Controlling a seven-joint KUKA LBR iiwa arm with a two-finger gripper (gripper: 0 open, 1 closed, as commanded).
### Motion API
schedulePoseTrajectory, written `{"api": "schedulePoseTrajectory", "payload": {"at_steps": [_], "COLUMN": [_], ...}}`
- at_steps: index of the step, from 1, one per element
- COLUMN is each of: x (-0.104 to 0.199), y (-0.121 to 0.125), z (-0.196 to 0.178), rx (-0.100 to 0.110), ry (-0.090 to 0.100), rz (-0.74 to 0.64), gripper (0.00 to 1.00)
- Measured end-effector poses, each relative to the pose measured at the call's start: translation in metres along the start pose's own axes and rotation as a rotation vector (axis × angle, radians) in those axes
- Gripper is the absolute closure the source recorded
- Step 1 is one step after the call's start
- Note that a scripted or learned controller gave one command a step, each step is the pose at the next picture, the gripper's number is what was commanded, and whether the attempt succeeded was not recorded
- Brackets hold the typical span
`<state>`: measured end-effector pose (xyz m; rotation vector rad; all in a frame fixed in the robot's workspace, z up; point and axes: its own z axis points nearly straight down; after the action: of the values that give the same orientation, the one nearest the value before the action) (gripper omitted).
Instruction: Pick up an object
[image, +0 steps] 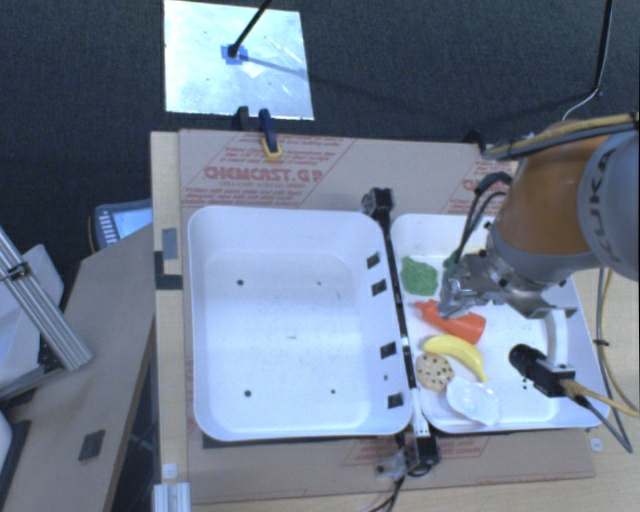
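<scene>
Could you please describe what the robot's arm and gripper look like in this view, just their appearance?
The arm is a thick, rounded grey body with a broad orange band above the wrist and dark lettering along its right side. Thin dark cables loop from the band down to the gripper, a compact assembly of grey metal parts. A yellowish cable runs over the top of the arm.

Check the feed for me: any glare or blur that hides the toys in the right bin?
Camera view: evenly lit; the carrot, banana and cookie read sharp. Glare sits on the foil sheet beyond the bench. The arm covers part of the right bin.
</scene>
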<state>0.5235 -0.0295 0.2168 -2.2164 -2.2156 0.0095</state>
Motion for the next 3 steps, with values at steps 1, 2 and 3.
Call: {"api": "schedulePoseTrajectory", "payload": {"at_steps": [1, 2, 3], "x": [0.047, 0.001, 0.075], "y": [0.086, 0.043, 0.098], "z": [-0.105, 0.040, -0.118], "rx": [-0.027, 0.002, -0.031], "ry": [0.000, -0.002, 0.002], "rz": [-0.011, 0.004, -0.013], "gripper": [1.00, 1.00, 1.00]}}
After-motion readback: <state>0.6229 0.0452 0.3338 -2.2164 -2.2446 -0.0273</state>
